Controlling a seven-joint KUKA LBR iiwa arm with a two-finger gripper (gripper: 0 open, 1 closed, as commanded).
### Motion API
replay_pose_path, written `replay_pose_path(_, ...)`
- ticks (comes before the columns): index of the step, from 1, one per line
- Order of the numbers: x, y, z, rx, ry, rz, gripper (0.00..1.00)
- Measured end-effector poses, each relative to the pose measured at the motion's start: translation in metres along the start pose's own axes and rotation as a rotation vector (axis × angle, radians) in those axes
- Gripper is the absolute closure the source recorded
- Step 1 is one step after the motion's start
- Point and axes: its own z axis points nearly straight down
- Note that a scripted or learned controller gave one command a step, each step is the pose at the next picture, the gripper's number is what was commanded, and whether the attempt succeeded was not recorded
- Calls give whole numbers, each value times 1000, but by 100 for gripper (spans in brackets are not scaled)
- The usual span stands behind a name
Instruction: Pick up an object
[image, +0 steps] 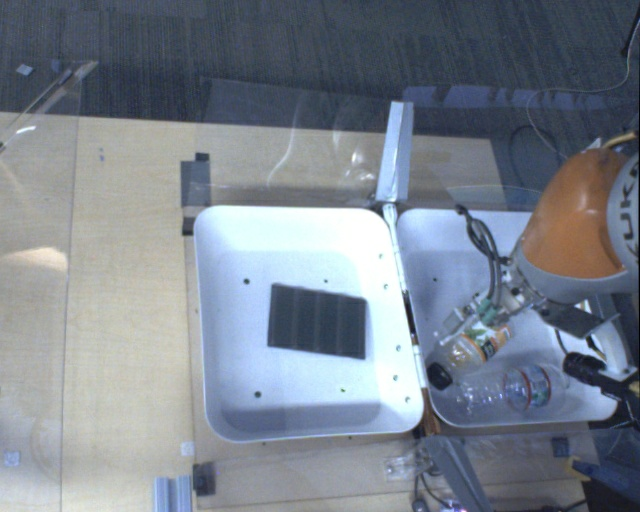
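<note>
Grey arm with orange band (575, 225) is reaching into right white bin (430, 265). Gripper (487, 312) is sitting at 12 o'clock of small clear bottle with orange label (470, 345); grip state: cannot tell. Clear plastic bottle (500, 390) is lying at 5 o'clock. Advice: centre over bottle body, avoid bin wall.

Dark ribbed mat (317, 321) flat in left bin (222, 300), approx centre.
</note>
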Motion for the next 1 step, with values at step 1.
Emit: replay_pose_path(1, -50, -21, 96, -6, -6, -66, 0)
